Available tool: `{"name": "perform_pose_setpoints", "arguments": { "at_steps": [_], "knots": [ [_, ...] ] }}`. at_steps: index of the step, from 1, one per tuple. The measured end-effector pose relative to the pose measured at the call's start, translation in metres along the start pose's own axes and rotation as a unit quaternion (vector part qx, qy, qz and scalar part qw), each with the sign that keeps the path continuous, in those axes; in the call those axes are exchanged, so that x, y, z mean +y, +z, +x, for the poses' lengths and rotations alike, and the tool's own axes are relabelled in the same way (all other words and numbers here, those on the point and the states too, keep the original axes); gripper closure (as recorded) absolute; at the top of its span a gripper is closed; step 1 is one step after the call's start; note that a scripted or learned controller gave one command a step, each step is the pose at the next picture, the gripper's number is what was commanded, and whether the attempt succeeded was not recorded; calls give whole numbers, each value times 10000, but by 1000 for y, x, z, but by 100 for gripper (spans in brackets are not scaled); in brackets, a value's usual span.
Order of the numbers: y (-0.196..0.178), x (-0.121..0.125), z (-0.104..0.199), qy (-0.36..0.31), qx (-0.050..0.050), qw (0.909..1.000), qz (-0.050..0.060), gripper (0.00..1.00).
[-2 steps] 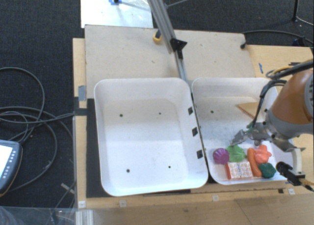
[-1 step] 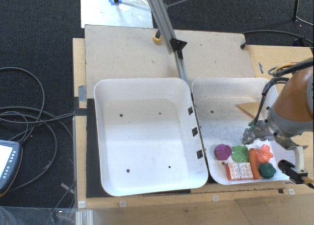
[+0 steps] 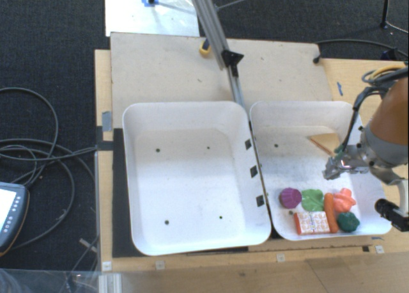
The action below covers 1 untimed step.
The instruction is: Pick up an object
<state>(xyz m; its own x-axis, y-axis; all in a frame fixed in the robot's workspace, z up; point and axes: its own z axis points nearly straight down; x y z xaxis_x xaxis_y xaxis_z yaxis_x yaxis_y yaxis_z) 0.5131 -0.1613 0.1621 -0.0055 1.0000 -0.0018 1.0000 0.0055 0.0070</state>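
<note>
Bench [image 3: 166,68] fills mid frame, pale board top, dark carpet around it. Left bin [image 3: 137,221] sits centre-left, white, shallow, a few dark dots on its floor. Right bin [image 3: 281,116] touches it along the centre seam, with black clips on that shared edge. Arm [image 3: 391,119] enters at the right edge, orange band over grey wrist, cables looping above it. A grey pole [image 3: 208,10] slants down from top centre to the back of the seam. Gripper [image 3: 335,167] hangs over the right half of the right bin, above the toy pile, apart from it; cannot tell if the jaws are wide or narrow, too small and blurred, and nothing is visibly held. The objects all sit bunched at the lower right corner of the right bin: a patterned orange-and-white box [image 3: 313,222] at the front, a green lump [image 3: 312,199] behind it, a purple ball [image 3: 290,197] just left of the green one, an orange carrot-like piece [image 3: 330,212] right of the box, an orange-pink lump [image 3: 344,199] beside that, a dark green ball [image 3: 348,222] at far right near the rim. A tan flat piece [image 3: 323,141] lies mid-bin, upper right, away from the pile. A tablet [image 3: 9,212] and cables [image 3: 38,151] lie at the left edge on the carpet.
</note>
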Motion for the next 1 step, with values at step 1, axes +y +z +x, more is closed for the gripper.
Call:
{"name": "perform_pose_setpoints", "arguments": {
  "at_steps": [1],
  "knots": [
    [-45, 4, 5, -5, 0, 10000, -1, 100]
  ]
}}
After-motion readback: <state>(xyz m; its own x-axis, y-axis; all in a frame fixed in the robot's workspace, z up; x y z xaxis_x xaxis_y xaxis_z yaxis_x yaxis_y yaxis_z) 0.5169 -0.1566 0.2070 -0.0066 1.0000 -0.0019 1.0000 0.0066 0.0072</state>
